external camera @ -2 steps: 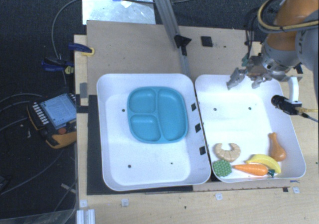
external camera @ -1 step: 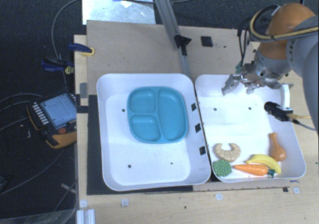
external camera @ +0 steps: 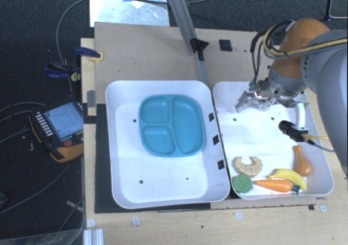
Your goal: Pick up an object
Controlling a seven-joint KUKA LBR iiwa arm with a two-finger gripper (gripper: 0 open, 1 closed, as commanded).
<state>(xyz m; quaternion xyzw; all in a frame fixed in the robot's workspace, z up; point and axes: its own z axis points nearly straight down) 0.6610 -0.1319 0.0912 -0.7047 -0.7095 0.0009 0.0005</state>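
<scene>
**Gripper high in the right bin, toy food bunched at the near wall**

Brown bench board under two white bins, dark floor and cables all around. Our landmark is the right bin (external camera: pixel 228 97). The gripper (external camera: pixel 251 100) hangs over its far end, up by the back wall, metal fingers pointing toward the divider. Nothing sits between those fingers; whether they are spread or closed I cannot tell from this angle.

Now the pickings, all crowded at the bin's near end, well apart from the gripper. A croissant (external camera: pixel 248 166) sits toward the bin's middle. Just nearer than it, in the near-left corner, a green broccoli piece (external camera: pixel 242 184). Along the near wall lies a carrot (external camera: pixel 273 185), touching a banana (external camera: pixel 288 176) just behind it. A chicken drumstick (external camera: pixel 301 161) rests by the right wall.

These look like small play-food pieces: probably light, stiff and a bit slick. The croissant looks the best bet, standing free; I would close across its thick middle. Carrot and banana press together, so fingers may nudge both.

Beside the right bin, the left bin (external camera: pixel 125 184) carries a blue divided plate (external camera: pixel 172 125).
</scene>
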